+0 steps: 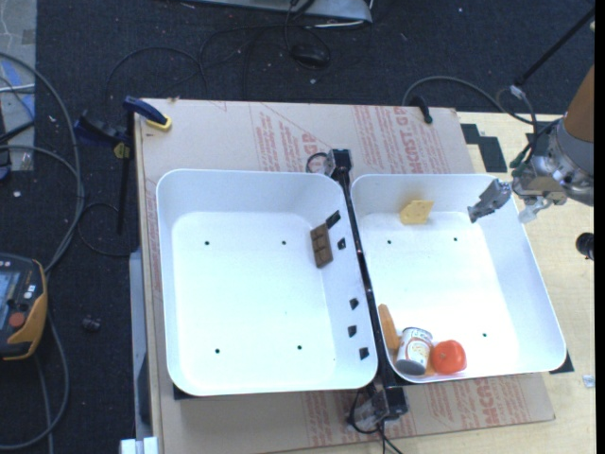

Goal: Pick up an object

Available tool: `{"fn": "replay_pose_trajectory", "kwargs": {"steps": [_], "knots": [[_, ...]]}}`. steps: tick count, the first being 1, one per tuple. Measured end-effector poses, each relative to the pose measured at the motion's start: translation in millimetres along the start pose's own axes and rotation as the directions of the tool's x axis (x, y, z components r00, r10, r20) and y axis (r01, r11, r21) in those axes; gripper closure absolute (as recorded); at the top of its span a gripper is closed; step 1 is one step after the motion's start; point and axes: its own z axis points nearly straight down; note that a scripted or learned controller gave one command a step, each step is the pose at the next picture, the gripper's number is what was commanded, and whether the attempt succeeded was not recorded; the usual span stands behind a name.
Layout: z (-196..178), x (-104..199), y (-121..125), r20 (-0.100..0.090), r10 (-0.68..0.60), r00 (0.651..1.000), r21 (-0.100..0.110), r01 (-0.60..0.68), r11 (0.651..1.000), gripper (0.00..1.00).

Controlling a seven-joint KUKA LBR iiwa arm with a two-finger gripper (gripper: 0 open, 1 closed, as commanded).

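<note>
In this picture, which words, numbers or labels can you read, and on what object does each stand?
No text reads with certainty.
Red print on the cardboard sheet: upside down, too blurred to quote.
Label on the small can: too small to read.
Yellow handheld device: no legible marking.

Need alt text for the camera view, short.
The gripper hovers over the right bin's far right corner, holding nothing. That bin holds a yellow wedge near its far wall and a carrot, can and tomato at its near edge; a brown block lies in the left bin.
</note>
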Motion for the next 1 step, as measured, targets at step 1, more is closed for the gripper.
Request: {"fn": "replay_pose_trajectory", "kwargs": {"steps": [1], "knots": [[40.0, -3.8, 54.1, -0.001, -0.001, 1.0, 0.004, 0.001, 1.0, 0.0]]}}
